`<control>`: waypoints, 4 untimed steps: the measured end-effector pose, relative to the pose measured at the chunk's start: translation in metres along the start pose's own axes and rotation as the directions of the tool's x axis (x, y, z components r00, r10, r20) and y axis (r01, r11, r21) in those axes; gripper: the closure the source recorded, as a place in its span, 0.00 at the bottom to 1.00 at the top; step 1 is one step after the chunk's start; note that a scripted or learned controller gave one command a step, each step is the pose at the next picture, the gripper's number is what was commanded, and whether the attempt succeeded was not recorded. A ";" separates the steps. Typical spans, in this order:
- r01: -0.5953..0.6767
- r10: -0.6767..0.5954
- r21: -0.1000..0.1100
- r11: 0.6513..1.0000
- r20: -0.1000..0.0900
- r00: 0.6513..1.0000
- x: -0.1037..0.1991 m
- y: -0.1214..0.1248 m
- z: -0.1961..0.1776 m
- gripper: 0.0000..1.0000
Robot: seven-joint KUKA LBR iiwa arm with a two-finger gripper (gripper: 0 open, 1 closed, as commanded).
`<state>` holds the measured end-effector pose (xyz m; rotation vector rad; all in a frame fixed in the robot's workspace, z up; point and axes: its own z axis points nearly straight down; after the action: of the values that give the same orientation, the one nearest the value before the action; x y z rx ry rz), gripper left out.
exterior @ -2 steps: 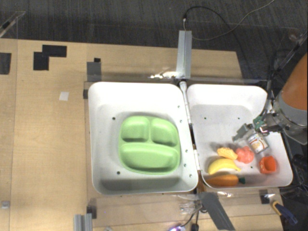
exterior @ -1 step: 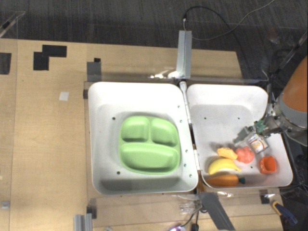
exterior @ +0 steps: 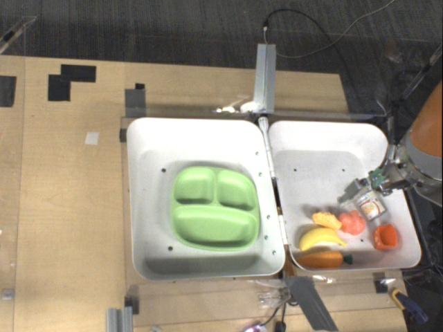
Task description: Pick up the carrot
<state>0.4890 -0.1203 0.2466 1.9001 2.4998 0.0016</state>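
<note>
Carrot (exterior: 322, 259) lies along the near wall of the right bin (exterior: 325, 140), at 6 o'clock, touching the banana (exterior: 320, 238). Gripper (exterior: 365, 200) hangs at 3 o'clock over a pink toy (exterior: 352, 223); its opening cannot be told. Green tray (exterior: 214, 207) fills the left bin (exterior: 149, 185).

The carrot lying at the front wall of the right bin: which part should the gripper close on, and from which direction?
Probably the carrot's orange middle, from straight above, fingers closing across its narrow width. It lies lengthwise along the right bin's front wall, with the banana tight on its far side, so finger room looks scant both sides. The gripper hangs above the bin, behind the toys.
</note>
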 end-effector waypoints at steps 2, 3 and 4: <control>-0.121 0.121 0.002 0.993 0.000 0.993 0.021 0.005 -0.006 0.00; -0.022 0.022 0.002 1.000 -0.001 1.000 0.016 0.021 0.029 0.00; -0.001 0.001 0.000 1.000 0.001 1.000 -0.004 -0.001 -0.012 0.00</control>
<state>0.4892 -0.1246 0.2589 1.9012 2.4981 0.0011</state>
